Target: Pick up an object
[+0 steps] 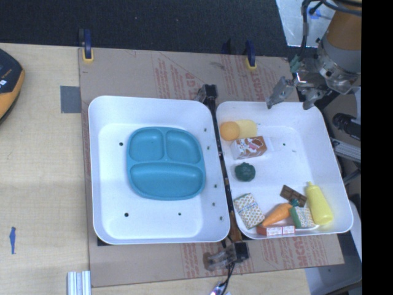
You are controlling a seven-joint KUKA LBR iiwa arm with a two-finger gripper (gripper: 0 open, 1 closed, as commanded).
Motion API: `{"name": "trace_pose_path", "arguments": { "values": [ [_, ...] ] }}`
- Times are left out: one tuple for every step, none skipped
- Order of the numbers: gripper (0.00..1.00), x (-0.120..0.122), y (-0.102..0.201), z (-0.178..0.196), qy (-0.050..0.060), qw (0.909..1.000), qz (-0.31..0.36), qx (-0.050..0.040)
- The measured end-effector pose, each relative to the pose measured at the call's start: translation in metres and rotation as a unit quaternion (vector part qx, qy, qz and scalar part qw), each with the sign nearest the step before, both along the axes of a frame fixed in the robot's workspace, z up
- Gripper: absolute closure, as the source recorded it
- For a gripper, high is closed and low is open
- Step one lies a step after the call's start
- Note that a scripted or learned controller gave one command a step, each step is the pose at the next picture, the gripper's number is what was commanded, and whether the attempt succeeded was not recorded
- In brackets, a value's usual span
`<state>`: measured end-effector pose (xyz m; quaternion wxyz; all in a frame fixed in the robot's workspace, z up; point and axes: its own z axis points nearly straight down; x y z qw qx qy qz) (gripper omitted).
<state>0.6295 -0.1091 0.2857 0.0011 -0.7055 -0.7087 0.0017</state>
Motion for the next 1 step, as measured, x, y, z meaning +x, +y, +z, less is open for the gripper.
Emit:
{"name": "trace_pose_path", "arguments": {
  "values": [
    [0.0,-0.0307,0.0315,-0.1001,0.006,1.0,0.002,0.0011]
  ]
}}
